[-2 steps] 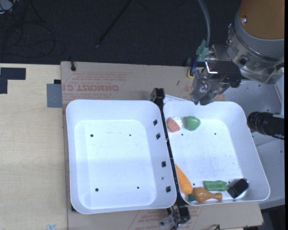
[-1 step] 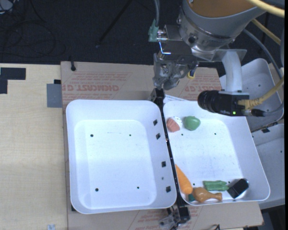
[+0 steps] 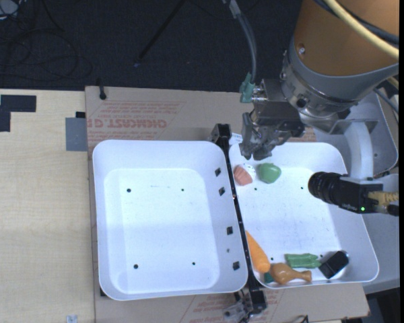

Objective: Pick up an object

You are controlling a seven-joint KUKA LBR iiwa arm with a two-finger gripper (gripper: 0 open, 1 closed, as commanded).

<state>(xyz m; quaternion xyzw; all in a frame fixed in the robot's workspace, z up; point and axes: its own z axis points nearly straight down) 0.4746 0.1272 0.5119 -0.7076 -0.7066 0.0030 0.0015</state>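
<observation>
Camera view: the gripper (image 3: pixel 257 152) hangs over the right bin's (image 3: pixel 353 180) far-left corner, just above a green piece (image 3: pixel 268 173) and a pink piece (image 3: pixel 242 175) lying side by side against the left wall. I cannot tell how its tips are set. Coming down between the two, it could nudge both aside, or catch the wall.

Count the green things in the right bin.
2: a round green one near the bin's far end, just below the gripper, and a flat green one at the near edge. More may hide under the arm.
</observation>
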